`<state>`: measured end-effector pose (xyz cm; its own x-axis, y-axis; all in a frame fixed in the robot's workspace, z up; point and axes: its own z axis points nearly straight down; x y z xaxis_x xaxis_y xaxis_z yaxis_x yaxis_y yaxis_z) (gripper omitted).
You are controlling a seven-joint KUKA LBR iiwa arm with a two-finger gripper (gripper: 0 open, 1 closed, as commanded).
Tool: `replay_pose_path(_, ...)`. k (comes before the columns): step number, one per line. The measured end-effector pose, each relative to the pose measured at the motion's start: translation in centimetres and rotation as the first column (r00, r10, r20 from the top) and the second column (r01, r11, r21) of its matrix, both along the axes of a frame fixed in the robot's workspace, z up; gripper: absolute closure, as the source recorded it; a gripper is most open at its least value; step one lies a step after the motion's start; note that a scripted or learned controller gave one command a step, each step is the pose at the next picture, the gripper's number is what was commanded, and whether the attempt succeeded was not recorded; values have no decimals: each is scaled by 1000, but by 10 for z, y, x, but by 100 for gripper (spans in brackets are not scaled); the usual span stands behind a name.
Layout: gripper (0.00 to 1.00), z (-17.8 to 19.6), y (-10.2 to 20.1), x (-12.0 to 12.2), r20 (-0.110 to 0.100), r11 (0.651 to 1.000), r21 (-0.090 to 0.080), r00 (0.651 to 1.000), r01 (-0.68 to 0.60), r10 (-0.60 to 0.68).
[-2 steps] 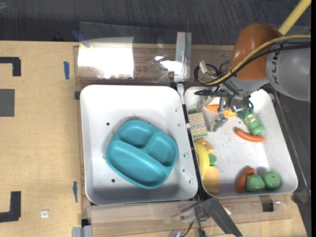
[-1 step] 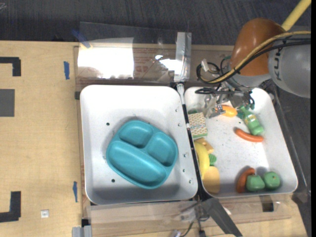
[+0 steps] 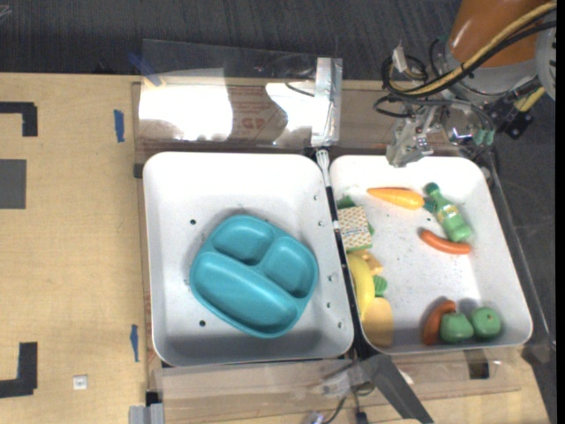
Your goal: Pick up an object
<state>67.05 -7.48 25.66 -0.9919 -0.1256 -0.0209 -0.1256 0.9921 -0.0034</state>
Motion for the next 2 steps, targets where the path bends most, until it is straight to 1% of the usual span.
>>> replay_pose_path(1, 100, -80, -24, -3, -19, 894, 1, 894, -448, 448)
replay_pose_path(2, 100, 35, -10, -6, -4, 964, -4, 964, -265, 265)
